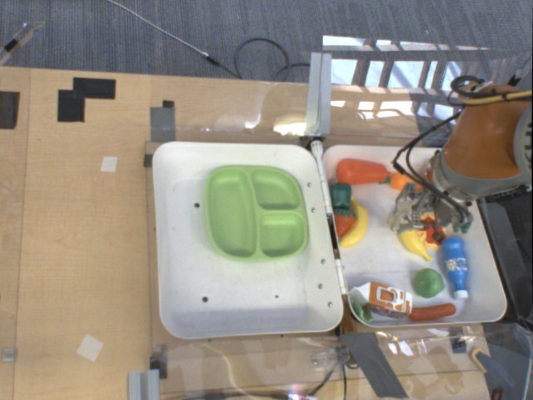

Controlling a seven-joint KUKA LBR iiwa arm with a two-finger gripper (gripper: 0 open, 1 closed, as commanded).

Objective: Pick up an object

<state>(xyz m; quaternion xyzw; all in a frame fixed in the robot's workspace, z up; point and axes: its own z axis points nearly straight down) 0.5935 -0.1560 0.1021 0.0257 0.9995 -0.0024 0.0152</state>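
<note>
My gripper (pixel 420 215) hangs low in the right bin (pixel 379 261), below the orange wrist band. It is right over a small yellow object (pixel 414 242) with a red-orange piece (pixel 430 225) beside it. Around it lie an orange carrot (pixel 363 172), a green block (pixel 341 197), a yellow banana (pixel 356 226), a blue bottle (pixel 455 265), a green lime (pixel 428 282), a red sausage (pixel 429 312) and a small orange-and-white carton (pixel 388 298). The gripper's body hides how it meets the yellow object.
The left bin (pixel 179 307) holds a green divided plate (pixel 256 212). A metal divider (pixel 329 223) runs between the bins. Black cables (pixel 416 148) loop beside the arm at the right bin's far edge.
</note>
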